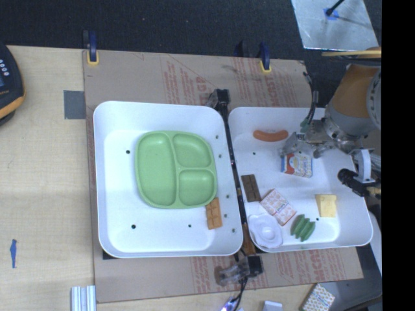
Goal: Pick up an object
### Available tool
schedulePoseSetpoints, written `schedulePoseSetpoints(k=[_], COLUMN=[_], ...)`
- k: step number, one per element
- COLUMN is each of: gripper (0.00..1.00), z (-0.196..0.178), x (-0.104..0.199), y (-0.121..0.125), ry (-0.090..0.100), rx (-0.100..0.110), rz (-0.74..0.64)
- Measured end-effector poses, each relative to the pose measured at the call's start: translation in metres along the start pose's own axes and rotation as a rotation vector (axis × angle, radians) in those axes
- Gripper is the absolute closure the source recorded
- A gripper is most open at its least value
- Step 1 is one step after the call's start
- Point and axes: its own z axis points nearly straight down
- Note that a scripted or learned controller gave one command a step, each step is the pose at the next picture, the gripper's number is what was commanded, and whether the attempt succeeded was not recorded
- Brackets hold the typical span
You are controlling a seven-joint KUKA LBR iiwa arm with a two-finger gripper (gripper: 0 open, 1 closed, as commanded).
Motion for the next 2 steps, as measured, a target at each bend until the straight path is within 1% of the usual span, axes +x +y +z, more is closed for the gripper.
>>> schedulePoseSetpoints(k=[1, 2], gripper=[0.00, 0.00], z=[-0.051, 0.001], x=[0.071, 0.024], y=[-0.014, -0.009], ry=[0.003, -0.002], rx=[-0.003, -0.005], rz=[-0.011, -0.004])
